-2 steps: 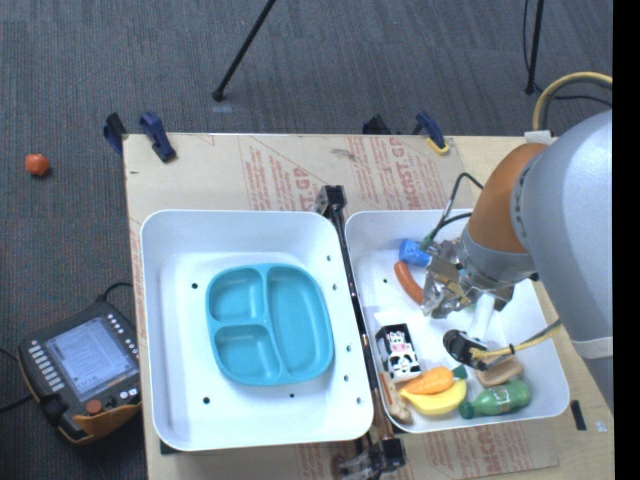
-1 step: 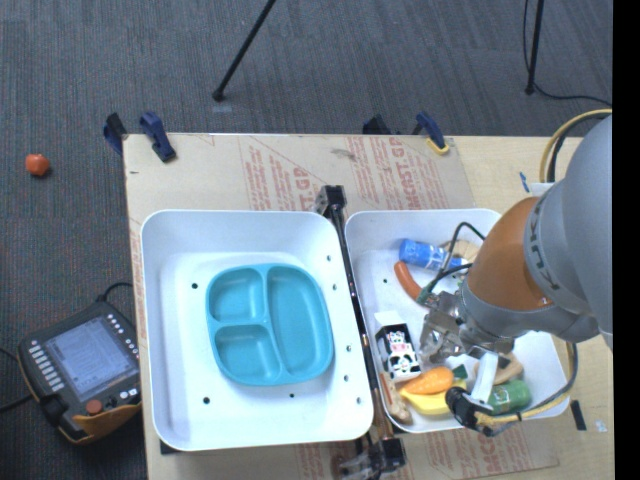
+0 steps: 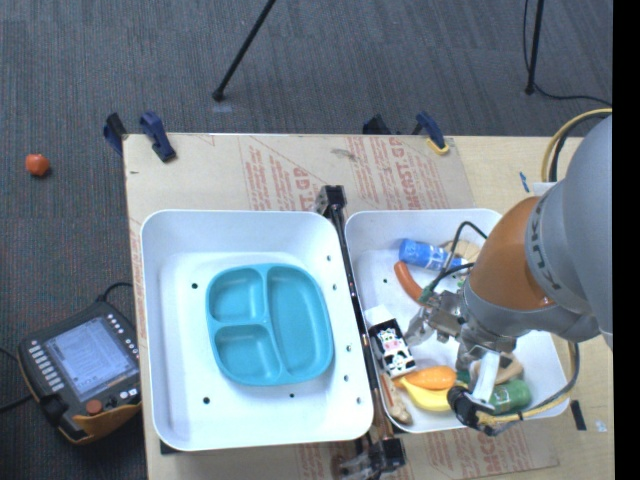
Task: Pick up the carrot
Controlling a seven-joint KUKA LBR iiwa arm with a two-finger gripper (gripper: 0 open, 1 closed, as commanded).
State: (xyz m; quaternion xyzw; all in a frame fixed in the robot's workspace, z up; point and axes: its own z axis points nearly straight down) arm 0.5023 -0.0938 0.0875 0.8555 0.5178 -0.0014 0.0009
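Left bin (image 3: 152,268) carries just the blue divided plate (image 3: 270,324), out of play for this pick. Right bin (image 3: 420,215) is crowded. The cow-print box (image 3: 392,349) stands by its left wall. The carrot (image 3: 434,376) lies just right of it at the front, resting against a yellow piece (image 3: 426,399), so likely awkward to isolate. Gripper (image 3: 432,323) hangs just behind the carrot, not on it. Can't tell how wide the grip is from this angle. Nothing seen held. A green item (image 3: 512,396) sits farther right, under the wrist.
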